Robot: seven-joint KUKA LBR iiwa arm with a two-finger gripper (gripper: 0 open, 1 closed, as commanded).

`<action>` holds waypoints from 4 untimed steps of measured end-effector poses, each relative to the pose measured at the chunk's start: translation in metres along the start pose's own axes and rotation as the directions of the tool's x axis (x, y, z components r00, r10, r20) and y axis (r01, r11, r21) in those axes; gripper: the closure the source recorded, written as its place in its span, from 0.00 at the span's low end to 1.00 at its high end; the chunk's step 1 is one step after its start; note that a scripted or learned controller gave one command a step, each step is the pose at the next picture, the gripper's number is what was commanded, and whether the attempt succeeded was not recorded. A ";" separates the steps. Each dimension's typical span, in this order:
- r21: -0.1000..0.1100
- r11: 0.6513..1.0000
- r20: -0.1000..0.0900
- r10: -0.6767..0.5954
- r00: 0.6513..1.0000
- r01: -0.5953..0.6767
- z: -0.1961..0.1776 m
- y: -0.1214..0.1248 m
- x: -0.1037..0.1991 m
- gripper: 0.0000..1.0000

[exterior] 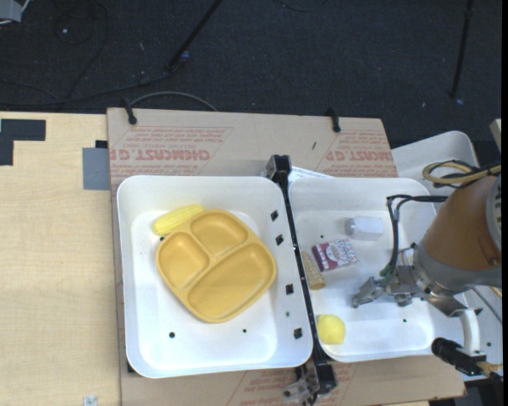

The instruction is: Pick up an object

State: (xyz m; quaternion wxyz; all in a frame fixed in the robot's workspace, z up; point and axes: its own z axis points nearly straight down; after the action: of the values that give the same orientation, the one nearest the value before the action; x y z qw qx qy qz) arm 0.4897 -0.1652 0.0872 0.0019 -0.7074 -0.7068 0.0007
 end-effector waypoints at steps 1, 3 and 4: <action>-0.001 1.000 0.000 0.004 1.000 -0.004 -0.011 0.000 -0.001 1.00; -0.007 1.000 0.003 -0.002 1.000 0.002 -0.115 -0.005 -0.003 1.00; -0.007 1.000 0.003 -0.003 1.000 0.003 -0.167 -0.004 -0.004 1.00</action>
State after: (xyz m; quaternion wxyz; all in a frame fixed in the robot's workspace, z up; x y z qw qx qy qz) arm 0.4865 -0.1694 0.2546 -0.0016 -0.7064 -0.7078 -0.0009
